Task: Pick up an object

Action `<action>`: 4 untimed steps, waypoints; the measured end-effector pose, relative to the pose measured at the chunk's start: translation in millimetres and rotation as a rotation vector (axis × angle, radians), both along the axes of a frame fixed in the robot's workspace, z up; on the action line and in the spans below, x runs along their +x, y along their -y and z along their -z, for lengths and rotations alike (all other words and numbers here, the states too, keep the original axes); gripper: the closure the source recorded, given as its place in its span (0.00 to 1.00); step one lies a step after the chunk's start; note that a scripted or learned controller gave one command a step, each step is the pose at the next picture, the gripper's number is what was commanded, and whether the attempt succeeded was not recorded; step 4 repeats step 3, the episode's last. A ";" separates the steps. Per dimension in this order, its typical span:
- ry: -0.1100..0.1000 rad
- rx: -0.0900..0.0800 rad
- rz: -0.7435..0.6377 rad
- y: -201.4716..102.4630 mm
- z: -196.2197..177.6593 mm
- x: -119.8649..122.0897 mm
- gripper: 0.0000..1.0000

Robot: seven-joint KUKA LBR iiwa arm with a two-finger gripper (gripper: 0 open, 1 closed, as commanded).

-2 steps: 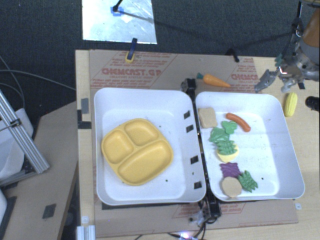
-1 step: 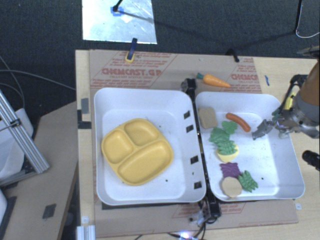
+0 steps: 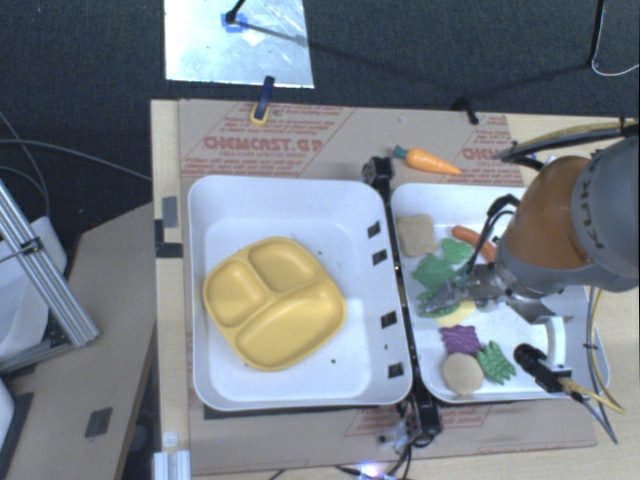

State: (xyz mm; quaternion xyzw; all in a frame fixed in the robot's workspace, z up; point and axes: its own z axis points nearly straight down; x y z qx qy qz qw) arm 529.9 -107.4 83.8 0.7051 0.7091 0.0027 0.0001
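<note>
The arm is reaching down into the right bin (image 3: 570,303). Its gripper (image 3: 447,299) sits low over the green leaf (image 3: 436,269), at the bin's 9 o'clock side. Whether the grip is wide or closed cannot be told. Next it likely must pinch and lift.

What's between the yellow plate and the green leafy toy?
In the camera view, bare white bin floor, then the black divider where the two bins meet, lie between the yellow plate and the green toy.

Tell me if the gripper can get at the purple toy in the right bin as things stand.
Probably yes. The purple toy lies uncovered in the right bin, just below the gripper, though a green piece and a tan round piece crowd it.
</note>
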 end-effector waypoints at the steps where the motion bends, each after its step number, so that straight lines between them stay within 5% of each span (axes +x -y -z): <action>1: 0.014 0.000 0.000 3.0 -19.4 5.9 1.00; 2: -0.003 -0.003 0.002 -86.8 -102.0 -5.1 1.00; 3: 0.000 -0.004 0.000 -122.8 -153.1 36.5 1.00; 4: 0.000 -0.004 0.000 -122.8 -153.1 36.5 1.00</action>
